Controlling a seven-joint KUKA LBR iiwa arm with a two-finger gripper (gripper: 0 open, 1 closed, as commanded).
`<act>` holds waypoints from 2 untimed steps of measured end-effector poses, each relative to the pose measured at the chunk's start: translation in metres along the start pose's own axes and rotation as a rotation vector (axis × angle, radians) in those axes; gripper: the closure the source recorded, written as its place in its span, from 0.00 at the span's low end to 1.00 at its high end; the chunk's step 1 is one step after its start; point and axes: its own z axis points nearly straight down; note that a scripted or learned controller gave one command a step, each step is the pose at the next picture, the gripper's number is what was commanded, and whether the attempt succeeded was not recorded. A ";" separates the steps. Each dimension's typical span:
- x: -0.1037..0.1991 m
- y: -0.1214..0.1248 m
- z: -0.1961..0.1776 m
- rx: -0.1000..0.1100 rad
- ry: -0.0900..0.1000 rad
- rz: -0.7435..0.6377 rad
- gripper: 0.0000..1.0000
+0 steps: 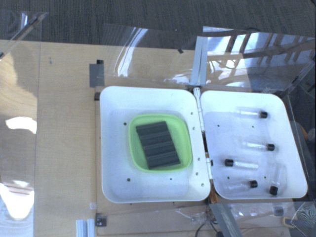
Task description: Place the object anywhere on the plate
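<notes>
1. nearest the camera, at the bench's front edge, dark cables [200, 227] and a small black bracket [100, 220] sit just below the two bins.
2. on the right, the right bin [292, 132] holds five clear tubes with black caps, scattered and apart from one another; one [242, 164] lies near the bin's left wall, another [251, 113] lies towards its far side.
3. beside it, touching along the middle seam, the left bin [106, 147] holds a green plate [134, 138] near its centre.
4. a dark grey ribbed block [157, 145] lies flat on the plate, slightly turned and wholly inside the rim.
5. the gripper's state cannot be told.
6. farther back, a grey metal upright [199, 63] rises behind the seam, with a clear sheet [133, 53] over the wooden bench [59, 107].
7. farthest off lies dark carpet [123, 6].
</notes>
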 end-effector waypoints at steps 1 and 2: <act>-0.007 -0.001 0.000 -0.001 0.000 0.001 0.00; -0.007 -0.002 0.000 -0.001 -0.001 -0.002 0.00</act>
